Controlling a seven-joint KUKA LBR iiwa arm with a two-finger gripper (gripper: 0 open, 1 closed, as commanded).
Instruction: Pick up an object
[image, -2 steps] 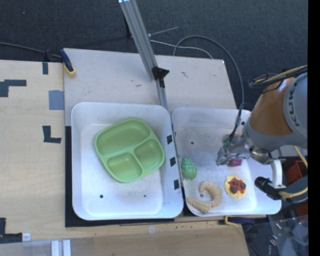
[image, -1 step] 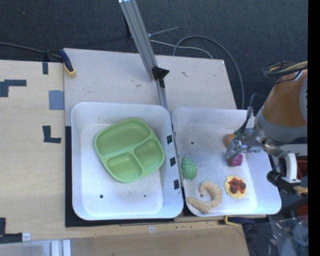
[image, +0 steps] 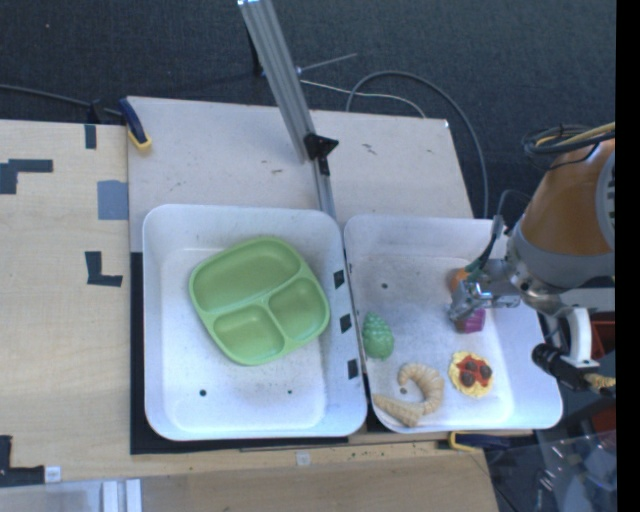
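Purple object (image: 470, 321) in the right bin (image: 400, 240), with something orange just beside it, sits right under the gripper (image: 468, 300), so this looks like the descent to grasp, though whether it has clamped I cannot tell; next would come closing and lifting.

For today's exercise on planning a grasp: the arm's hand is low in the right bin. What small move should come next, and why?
Probably a short drop straight down. The hand hangs right over the purple object near the right bin wall, with an orange item beside it. Nothing is visibly held, and the purple piece is nearest.
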